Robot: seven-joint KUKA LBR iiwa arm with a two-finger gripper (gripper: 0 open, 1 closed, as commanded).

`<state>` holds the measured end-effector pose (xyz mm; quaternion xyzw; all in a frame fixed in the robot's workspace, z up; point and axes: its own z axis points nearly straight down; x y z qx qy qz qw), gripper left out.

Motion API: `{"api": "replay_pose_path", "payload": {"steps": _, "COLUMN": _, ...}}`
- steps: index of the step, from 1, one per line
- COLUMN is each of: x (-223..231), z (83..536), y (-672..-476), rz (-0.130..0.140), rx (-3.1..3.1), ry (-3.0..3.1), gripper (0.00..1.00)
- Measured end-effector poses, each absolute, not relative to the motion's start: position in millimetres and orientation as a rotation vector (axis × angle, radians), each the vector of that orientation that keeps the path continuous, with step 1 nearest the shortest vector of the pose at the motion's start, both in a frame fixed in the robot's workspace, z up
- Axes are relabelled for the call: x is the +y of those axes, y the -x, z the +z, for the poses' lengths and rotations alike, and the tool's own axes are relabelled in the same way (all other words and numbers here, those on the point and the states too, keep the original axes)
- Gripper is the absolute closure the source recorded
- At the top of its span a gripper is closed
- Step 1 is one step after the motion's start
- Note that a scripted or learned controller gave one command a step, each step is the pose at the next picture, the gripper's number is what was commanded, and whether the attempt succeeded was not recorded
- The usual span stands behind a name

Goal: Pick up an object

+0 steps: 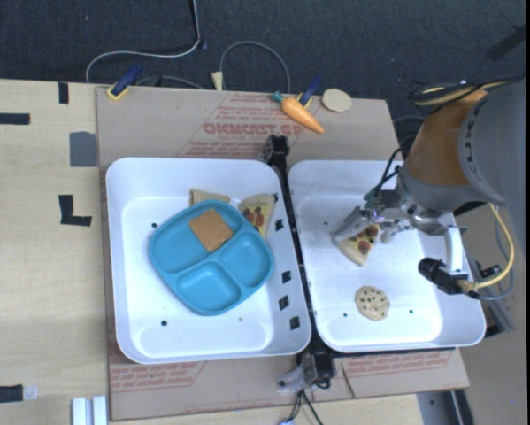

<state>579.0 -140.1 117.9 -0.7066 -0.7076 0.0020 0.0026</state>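
Gripper (368, 227) low in right white bin (328, 326), jaws closed on triangular pizza-slice toy (359, 244); round speckled cookie (372, 303) lies nearby on the bin floor.

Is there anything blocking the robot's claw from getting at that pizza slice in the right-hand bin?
Nothing visible does. The gripper is already down at the pizza slice in the right bin, right over its upper end. The cookie lies apart, nearer the bin's front, out of the way.
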Motion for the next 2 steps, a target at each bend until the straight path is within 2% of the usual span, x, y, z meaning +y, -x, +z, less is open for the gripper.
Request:
{"api": "replay_pose_path", "payload": {"steps": 1, "x": -121, "z": 89, "y": -614.2, "rz": -0.001, "rx": -2.233, "ry": 2.23, "gripper": 0.0}}
{"api": "replay_pose_path", "payload": {"steps": 2, "x": -123, "z": 104, "y": -616.1, "rz": -0.01, "rx": -2.239, "ry": 2.239, "gripper": 1.0}}
